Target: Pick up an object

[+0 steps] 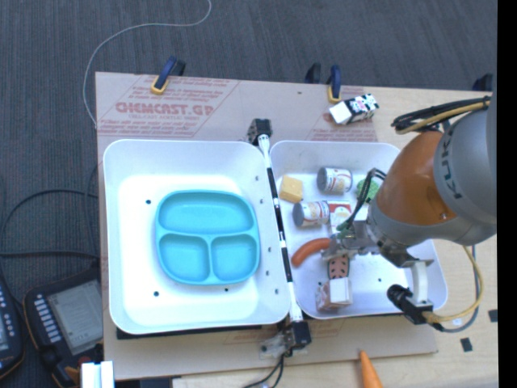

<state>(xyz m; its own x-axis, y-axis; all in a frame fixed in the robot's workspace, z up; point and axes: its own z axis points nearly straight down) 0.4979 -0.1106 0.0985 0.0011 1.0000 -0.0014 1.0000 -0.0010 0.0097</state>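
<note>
Two shallow white plastic bins sit side by side on a pale wooden board stamped with red lettering. The left bin [133, 217] holds a smooth light-blue divided tray [208, 237] with three rounded compartments, lying flat near the centre.

The right bin [363, 297] carries the clutter. At about ten o'clock within it lies a small yellow block [291, 188], blunt-cornered like a wedge of cheese. Near twelve o'clock a short cylindrical can [334, 179] rests on its side, and just below it, towards the bin's centre, a second can [312, 212] with a grey end also lies tipped over. An orange-red sausage-shaped piece [309, 250] curves at about eight o'clock, and a brownish boxy item [334, 291] with a pale label sits at six o'clock, close to the front wall.

The grey arm [448, 192], with its glossy orange band, comes in from three o'clock and covers much of the bin's right half. The gripper [346, 249] hangs over the centre, just above a small dotted brown cube [339, 267]; its dark parts blur together, so whether the claw is released or clenched cannot be told. A green item [369, 188] peeks out at the arm's edge, mostly hidden.

Beyond the bins, a small black-and-white toy [354, 109] sits on the board at one o'clock, and blue-and-yellow clamps [166, 73] grip the far edge.
</note>
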